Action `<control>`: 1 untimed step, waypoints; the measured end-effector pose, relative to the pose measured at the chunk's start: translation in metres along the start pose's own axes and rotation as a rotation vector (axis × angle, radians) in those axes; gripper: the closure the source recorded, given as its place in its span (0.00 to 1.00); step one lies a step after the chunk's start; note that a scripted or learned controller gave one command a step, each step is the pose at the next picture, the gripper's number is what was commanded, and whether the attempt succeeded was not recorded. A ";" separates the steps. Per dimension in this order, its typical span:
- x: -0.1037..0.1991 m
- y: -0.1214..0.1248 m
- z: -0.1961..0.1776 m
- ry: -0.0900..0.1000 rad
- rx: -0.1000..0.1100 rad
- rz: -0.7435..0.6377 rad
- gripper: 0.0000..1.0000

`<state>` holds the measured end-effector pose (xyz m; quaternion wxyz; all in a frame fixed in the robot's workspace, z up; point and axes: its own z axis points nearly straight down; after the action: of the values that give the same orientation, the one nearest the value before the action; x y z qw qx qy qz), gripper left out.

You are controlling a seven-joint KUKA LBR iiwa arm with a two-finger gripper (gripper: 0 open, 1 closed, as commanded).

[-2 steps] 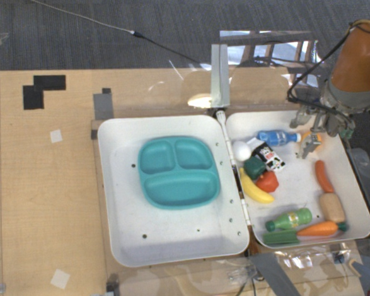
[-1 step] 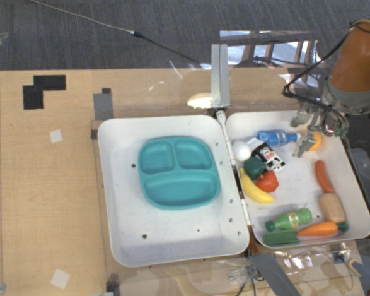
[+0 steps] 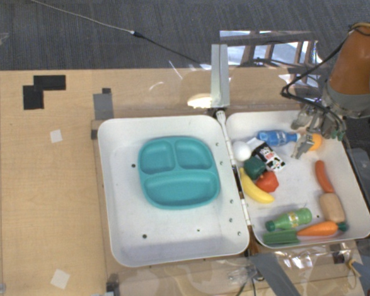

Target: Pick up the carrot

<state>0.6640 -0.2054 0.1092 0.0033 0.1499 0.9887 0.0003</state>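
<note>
The carrot [image 3: 318,230], orange with a green stub at its right end, lies along the front wall of the right bin [image 3: 358,189]. My gripper [image 3: 312,135] hangs over the far right part of that bin, well behind the carrot and apart from it. A small yellow-orange piece [image 3: 316,143] sits right at the gripper's tip, and the right end of a blue bottle [image 3: 276,136] lies just to its left. Whether the gripper has hold of anything is unclear.
Around the carrot lie a green bottle [image 3: 290,220], a dark green cucumber [image 3: 278,237], a tan roll [image 3: 332,206] and a red sausage [image 3: 324,175]. A banana [image 3: 256,190], red piece [image 3: 268,182], green cube [image 3: 256,166], die [image 3: 272,158] and white ball [image 3: 241,151] crowd the left. The left bin [image 3: 122,199] holds a teal plate [image 3: 177,171].
</note>
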 end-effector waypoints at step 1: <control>0.004 -0.002 0.021 0.012 0.003 0.171 0.00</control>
<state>0.6601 -0.2060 0.0879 -0.0029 0.2338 0.9723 0.0000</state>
